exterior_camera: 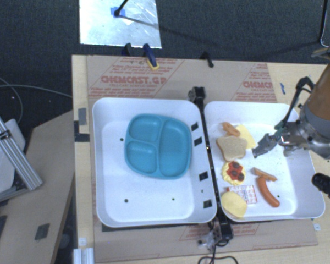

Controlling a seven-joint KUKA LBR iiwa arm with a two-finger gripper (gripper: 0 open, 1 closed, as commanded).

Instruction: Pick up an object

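The right bin (302,164) holds several toy foods: a bread slice (231,146), a small orange sausage (229,128) beside a yellow piece (246,135), a round pizza-like piece (234,172), a thin orange stick (265,174), a red-orange sausage (268,193) and a yellow round piece (234,204). My gripper (262,146) reaches in from the right and hangs just right of the bread slice, above the bin floor. Nothing shows in its grasp.
The left bin (107,147) carries a blue divided plate (158,146). A black divider with clips (204,147) runs between the bins. A small printed card (249,195) lies beside the yellow round piece. The bench's cardboard edge surrounds both bins.
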